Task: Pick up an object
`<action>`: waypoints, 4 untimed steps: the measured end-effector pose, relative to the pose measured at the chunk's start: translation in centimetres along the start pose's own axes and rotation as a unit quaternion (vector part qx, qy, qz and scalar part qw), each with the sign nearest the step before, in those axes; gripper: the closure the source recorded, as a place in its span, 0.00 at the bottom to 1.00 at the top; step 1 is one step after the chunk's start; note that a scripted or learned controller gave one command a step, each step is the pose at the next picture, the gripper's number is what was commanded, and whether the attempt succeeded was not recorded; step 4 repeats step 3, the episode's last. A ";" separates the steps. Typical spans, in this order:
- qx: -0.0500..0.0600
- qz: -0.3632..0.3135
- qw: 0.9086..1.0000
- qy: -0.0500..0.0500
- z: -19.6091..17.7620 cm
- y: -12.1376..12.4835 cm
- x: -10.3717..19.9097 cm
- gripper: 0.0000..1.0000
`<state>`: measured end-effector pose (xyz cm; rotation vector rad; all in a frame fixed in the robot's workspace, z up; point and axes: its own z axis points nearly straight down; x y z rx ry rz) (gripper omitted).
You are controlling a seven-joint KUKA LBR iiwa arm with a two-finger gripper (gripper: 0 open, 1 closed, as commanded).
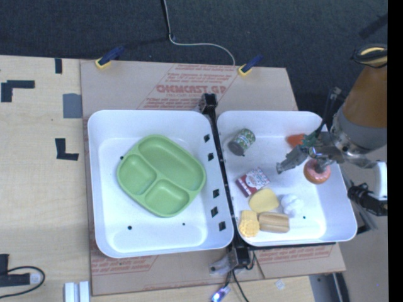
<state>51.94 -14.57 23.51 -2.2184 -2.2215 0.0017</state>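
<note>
My gripper (pixel 303 162) hangs over the right part of the right bin (pixel 334 231), below the orange band of the arm (pixel 368 99). Its fingers are spread open: one dark finger (pixel 287 165) points left, and the other is by a round orange-pink object (pixel 317 173). Nothing is held between them. An orange piece (pixel 295 140) lies just behind the gripper. Further left in this bin are a grey-green can (pixel 241 141) on its side and a red-and-white packet (pixel 254 181).
Near the right bin's front lie a yellow lump (pixel 263 200), a small white item (pixel 289 202), a yellow block (pixel 248 223) and a tan roll (pixel 274 222). The left bin (pixel 107 231) holds a green sectioned plate (pixel 162 175). A black divider (pixel 217 168) separates the bins.
</note>
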 end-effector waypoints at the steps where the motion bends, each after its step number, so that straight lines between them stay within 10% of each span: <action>1: -0.011 -0.005 1.000 -0.001 -16.9 4.1 6.9 0.00; 2: 0.003 -0.003 1.000 0.001 -12.9 -3.2 14.4 0.00; 3: 0.000 -0.001 1.000 -0.001 -14.0 -2.9 14.0 1.00; 4: 0.000 -0.001 1.000 -0.001 -14.0 -2.9 14.0 1.00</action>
